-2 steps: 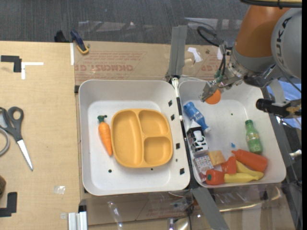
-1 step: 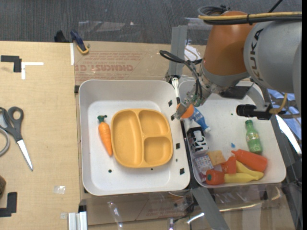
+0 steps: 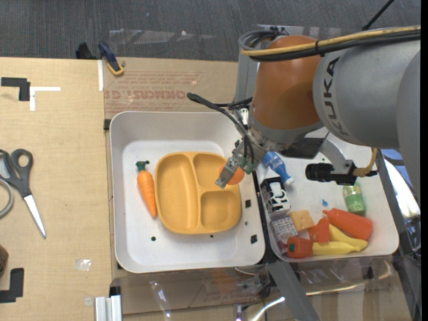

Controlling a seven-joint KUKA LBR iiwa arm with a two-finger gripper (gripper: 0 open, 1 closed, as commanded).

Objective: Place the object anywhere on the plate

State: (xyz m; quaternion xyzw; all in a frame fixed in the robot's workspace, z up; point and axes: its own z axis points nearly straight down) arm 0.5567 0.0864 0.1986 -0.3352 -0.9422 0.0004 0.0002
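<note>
— Yellow plastic is what I'm seeing in the left bin point(image 3: 120, 199): a smooth divided plate point(image 3: 197, 192) with three compartments, and a toy carrot point(image 3: 146, 187) lying just beside its left edge.

— Where's the gripper sitting?

— I'm watching the gripper point(image 3: 231, 172) hanging over the plate's right rim, the grey arm point(image 3: 361, 85) bending down from the right. Its fingers are clamping a small orange object point(image 3: 235, 175), above the plate's edge.

— And the other bin?

— The right bin point(image 3: 384, 243) is holding glossy toy food and a small blue bottle point(image 3: 275, 166).
</note>
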